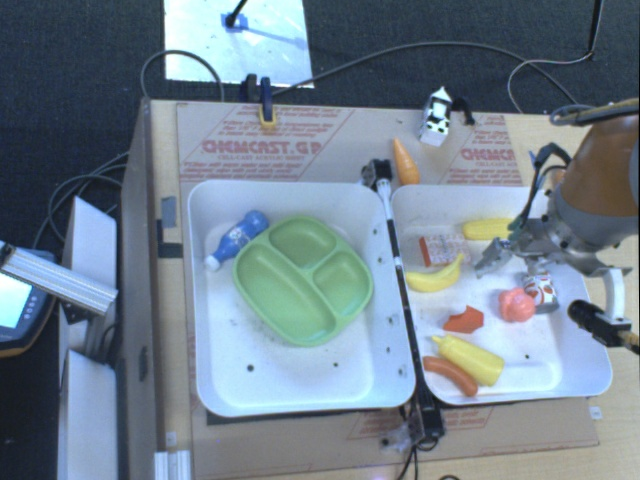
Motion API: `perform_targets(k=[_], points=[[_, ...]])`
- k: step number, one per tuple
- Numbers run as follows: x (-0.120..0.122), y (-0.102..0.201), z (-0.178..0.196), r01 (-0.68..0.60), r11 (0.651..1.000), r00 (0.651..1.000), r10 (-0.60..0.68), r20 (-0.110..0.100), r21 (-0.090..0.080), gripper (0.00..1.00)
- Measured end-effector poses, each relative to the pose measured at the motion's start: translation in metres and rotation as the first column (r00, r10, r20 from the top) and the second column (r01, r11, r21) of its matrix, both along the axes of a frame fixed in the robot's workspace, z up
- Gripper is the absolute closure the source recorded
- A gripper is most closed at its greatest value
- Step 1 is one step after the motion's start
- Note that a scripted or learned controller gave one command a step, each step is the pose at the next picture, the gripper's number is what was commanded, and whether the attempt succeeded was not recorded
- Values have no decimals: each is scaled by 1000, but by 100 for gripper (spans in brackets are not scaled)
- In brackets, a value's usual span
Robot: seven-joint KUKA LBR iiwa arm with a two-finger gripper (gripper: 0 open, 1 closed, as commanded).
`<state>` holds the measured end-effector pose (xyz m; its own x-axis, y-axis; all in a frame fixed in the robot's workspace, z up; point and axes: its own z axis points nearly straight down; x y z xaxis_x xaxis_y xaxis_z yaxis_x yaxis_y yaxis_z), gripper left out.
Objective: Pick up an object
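The tool (515, 258) hangs over the right bin (590, 373), reaching in from the right below the arm's orange band (610, 168). Its metal parts sit low above the bin floor, between the yellow block (487, 229) near the bin's far wall and the pink lumpy toy (517, 305) just below it. Whether its fingers are spread or pressed together cannot be told from here; nothing is visibly caught between them. A small red-and-white can (541, 292) lies touching the pink toy's right side, under the wrist.

Further left in the same bin, a banana (436, 277) curves just below a small red-printed packet (437, 247). Toward the near side lie an orange-red wedge (464, 319), a yellow bottle (470, 357) and, touching it on the near side, an orange sausage-shaped piece (450, 375).

The left bin (215, 368) holds a green divided plate (303, 279), tilted against the middle of the floor, and a blue-and-white bottle (235, 238) lying just beside the plate's far left edge.

On the bench (300, 148) beyond the bins, an orange carrot-like toy (405, 162) rests near the join of the two bins, and a black-and-white cow figure (437, 117) stands farther back.
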<state>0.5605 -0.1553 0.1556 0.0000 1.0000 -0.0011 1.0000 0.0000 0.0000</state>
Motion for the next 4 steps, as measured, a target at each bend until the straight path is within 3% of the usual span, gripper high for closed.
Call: perform_targets(k=[1,2,3,4], points=[[-2,-10,-71,-1,1000,1000,1,1,1,0],[56,9,-65,-4,1000,1000,4,4,1,0],[11,-41,-71,0,1000,1000,0,1,-1,0],[-10,-51,-71,-1,1000,1000,1,1,0,0]])
